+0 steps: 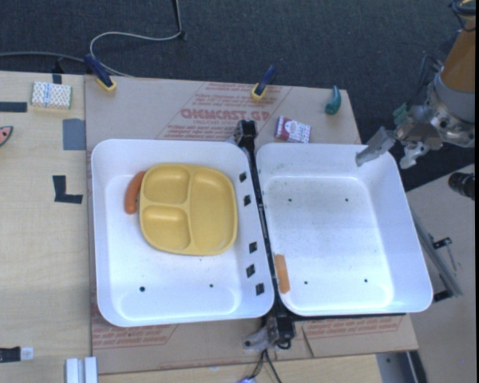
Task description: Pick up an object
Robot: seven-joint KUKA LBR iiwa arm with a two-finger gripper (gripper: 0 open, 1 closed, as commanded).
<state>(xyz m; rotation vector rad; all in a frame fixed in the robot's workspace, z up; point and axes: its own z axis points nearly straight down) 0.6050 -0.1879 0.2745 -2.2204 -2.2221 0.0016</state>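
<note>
At the near edge of the bench, a dark clamp point(265, 337) sits at the seam where the two white bins meet. Just above it, inside the right bin point(399, 290), a small orange carrot-like stick point(282, 273) lies along the bin's left wall near its front corner; the bin floor around it is speckled with dark flecks. In the left bin point(112, 294), a yellow divided plate point(188, 208) with three compartments rests toward the back half, and an orange sausage-shaped piece point(132, 193) lies touching the plate's left rim. Farther back, on the cardboard sheet point(215, 110) under the bins, a small red-and-white packet point(291, 129) sits just behind the right bin's rear wall, with a teal clip point(333, 100), a yellow-and-blue clamp point(263, 83) and another clamp point(100, 70) along the sheet's far edge. The gripper point(391, 144) hangs over the right bin's far right corner, its fingers spread a little apart with nothing between them.
</note>
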